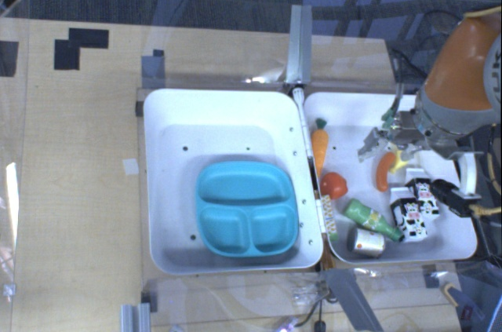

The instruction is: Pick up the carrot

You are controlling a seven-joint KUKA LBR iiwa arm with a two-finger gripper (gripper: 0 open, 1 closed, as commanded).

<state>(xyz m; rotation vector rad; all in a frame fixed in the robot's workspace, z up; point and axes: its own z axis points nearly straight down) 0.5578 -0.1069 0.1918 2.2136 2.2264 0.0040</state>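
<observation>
Where the arm [463, 79] overhangs, bin [345, 252] contents blur.

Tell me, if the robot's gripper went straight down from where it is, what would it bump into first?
Probably the small orange piece just under the gripper, not the carrot by the bin's left wall. Depth is hard to judge.

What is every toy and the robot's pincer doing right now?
carrot: lying in the right bin by the divider, untouched.
tomato: resting just below the carrot.
green bottle: on its side.
can: tipped over.
blue tray: flat in the left bin.
pincer: over the right bin, away from the carrot.
</observation>
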